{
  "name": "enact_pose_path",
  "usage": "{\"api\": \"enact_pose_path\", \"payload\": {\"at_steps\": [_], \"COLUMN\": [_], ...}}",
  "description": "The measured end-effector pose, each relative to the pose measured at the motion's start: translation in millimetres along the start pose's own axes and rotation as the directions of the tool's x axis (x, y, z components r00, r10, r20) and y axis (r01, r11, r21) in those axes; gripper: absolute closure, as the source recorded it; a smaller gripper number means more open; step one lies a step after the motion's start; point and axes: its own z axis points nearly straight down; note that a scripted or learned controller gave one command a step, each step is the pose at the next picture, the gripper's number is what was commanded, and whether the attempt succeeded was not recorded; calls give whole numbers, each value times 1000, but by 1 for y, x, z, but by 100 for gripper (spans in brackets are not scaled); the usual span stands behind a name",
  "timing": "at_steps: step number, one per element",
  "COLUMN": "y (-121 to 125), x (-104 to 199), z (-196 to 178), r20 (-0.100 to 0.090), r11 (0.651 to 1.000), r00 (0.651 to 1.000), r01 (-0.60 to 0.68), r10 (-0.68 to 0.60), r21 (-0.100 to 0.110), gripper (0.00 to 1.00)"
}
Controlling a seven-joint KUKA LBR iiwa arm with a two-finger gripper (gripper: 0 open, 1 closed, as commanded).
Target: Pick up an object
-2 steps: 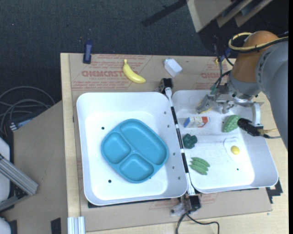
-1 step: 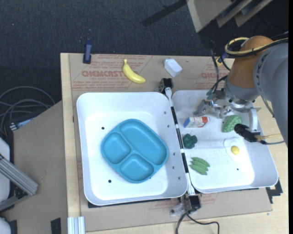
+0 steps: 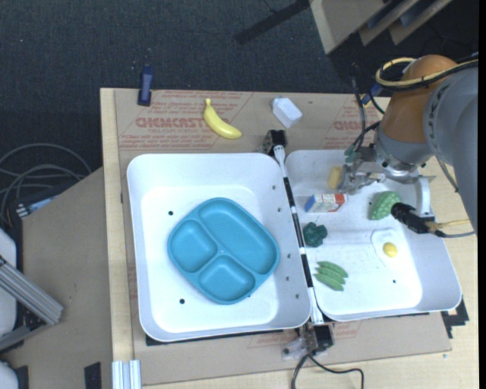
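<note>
Several small items lie in the right bin (image 3: 437, 292), so my gripper (image 3: 355, 176) hangs upper right, near the yellow piece (image 3: 335, 177). Whether it's open or holding anything, I cannot tell.

From my remote feed I see dark blue-grey carpet (image 3: 91, 38) filling the top and left of the frame. A cardboard sheet (image 3: 175, 118) printed with red lettering covers the bench top. Grey cables (image 3: 34, 182) coil on the floor at the left edge. An aluminium rail (image 3: 30, 292) lies at the lower left. A beige piece of furniture (image 3: 364, 23) juts in at the upper right. The light is even and soft.
</note>
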Motion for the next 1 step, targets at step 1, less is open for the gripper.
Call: {"api": "enact_pose_path", "payload": {"at_steps": [1], "y": [-74], "x": [-9], "z": [11], "r20": [0], "r11": [1000], "r00": [1000], "r01": [-1], "r10": [1], "r21": [3], "gripper": [100]}}
